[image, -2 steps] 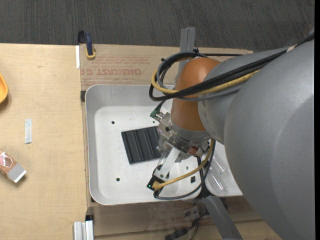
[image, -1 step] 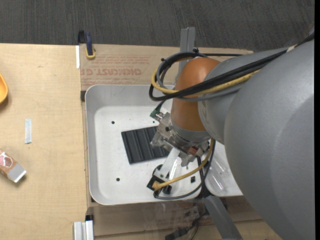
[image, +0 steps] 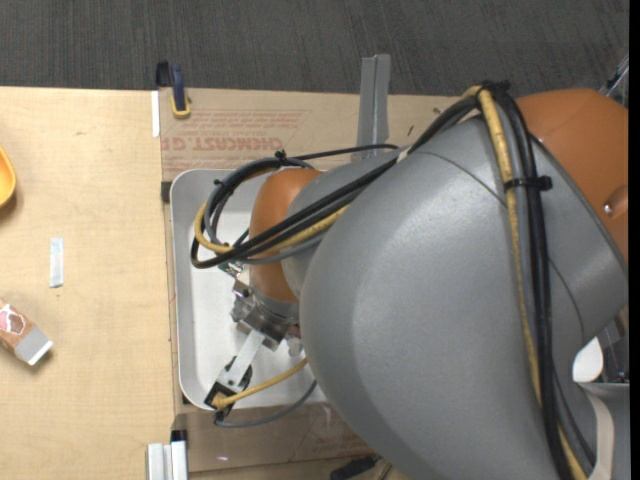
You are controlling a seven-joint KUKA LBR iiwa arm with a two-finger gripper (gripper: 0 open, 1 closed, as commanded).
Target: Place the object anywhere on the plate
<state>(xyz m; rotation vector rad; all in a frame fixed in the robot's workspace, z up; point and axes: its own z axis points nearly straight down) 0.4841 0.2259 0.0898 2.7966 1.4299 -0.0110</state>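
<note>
Down in the left bin (image: 181,268) the jaws point at the white floor, under the orange band (image: 280,218) of the wrist. The wrist and the metal block below it hide them, so I cannot tell whether they are open or shut, or whether they hold or touch anything. Yellow and black cables (image: 215,230) loop out from the wrist over the bin's far-left part. The bare floor that shows along the bin's left wall carries nothing.

The grey arm (image: 450,298) stands in the way of nearly everything else. It covers the right part of this bin and all that lies beyond it toward the table's right edge. For that reason I cannot tell where the object and the plate lie.

Outward, the bin rests on the wooden table (image: 90,168). Between the bin and the table's far edge lies a flat sheet of cardboard (image: 240,133) with red print. A blue clamp (image: 176,86) grips the far edge at the sheet's left corner, and a grey post (image: 375,88) rises at the far edge to its right. Well apart from the bin, toward the table's left, lie a small white strip (image: 56,263), a brown-and-grey packet (image: 20,334) nearer the front, and a cropped orange thing (image: 5,180).
</note>
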